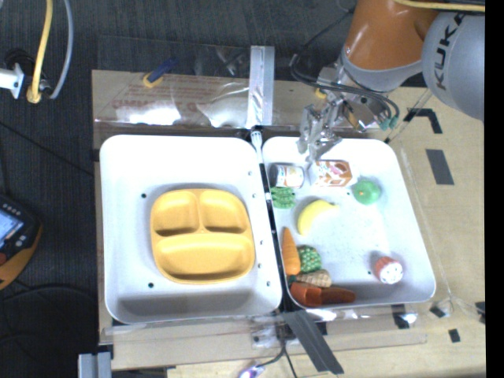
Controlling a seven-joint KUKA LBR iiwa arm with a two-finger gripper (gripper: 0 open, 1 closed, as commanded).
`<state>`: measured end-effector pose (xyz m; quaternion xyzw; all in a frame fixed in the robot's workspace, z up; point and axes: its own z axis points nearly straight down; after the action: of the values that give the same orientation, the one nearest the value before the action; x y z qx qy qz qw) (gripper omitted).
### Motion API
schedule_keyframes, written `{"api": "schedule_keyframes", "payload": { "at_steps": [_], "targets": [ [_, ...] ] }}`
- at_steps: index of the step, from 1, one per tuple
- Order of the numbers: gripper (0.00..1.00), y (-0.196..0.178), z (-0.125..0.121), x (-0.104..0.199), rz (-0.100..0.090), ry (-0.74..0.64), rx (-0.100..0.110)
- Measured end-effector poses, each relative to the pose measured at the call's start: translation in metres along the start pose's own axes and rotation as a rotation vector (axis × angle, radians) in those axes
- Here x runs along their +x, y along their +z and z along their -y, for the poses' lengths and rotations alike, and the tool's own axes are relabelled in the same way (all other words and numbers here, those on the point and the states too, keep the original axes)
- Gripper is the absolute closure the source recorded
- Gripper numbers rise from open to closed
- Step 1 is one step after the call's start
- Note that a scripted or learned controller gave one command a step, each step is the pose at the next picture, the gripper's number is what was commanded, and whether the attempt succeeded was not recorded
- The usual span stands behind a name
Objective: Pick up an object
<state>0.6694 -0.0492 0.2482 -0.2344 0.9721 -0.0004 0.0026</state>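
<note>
Claw (313, 146) hangs over the right bin's (409, 211) far edge, its grip impossible to judge.

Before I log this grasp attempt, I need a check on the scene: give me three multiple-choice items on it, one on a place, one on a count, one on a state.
1. Where does the yellow tray lie?
A. Left bin
B. Right bin
C. On the bench outside the bins

2. How many compartments does the tray have?
A. Two
B. Three
C. Five

3. Where is the end effector relative to the right bin?
A. Over its far edge
B. Over the tray
C. Down at its near edge, by the carrot

Answers:
1. A, the tray sits in the middle of the left bin.
2. B, two small sections sit above one long one.
3. A, it hangs at the bin's far rim, just above the small box, well away from the carrot.
</note>
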Motion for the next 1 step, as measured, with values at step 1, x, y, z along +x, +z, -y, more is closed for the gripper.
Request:
{"api": "schedule_keyframes", "payload": {
  "at_steps": [1],
  "targets": [
    [1.00,-0.0043,-0.0219,-0.0112,0.000,-0.113,-0.001]
  ]
}}
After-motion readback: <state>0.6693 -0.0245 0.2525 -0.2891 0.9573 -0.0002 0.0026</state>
